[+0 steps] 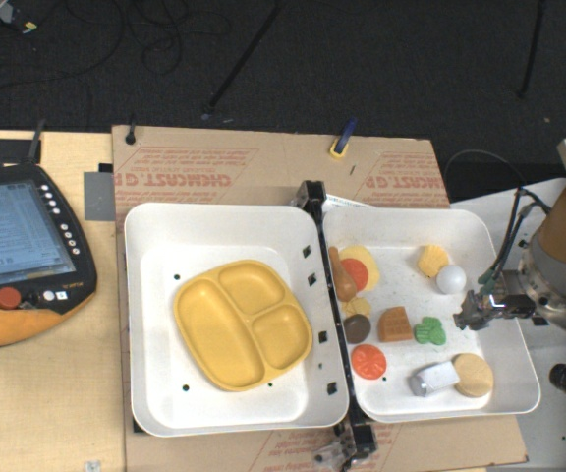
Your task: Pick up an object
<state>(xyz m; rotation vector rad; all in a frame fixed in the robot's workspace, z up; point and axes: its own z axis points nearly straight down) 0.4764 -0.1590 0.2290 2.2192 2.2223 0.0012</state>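
Down at the right edge of the frame, the black two-finger gripper hangs over the right rim of the right-hand shallow white bin, and whether it is open or shut I cannot tell from this angle. Nothing shows in its grasp. Just left of it sits a small green knobbly toy, with a brown block beside that. Above them lie a white ball and a yellow lumpy piece, nearly touching. Lower down, a round tan disc touches a white-and-grey cylinder, and a red-orange round piece rests near the bin's left wall. The left-hand white bin carries a yellow three-compartment plastic plate. At far left, a grey and orange control pendant lies on the bench.
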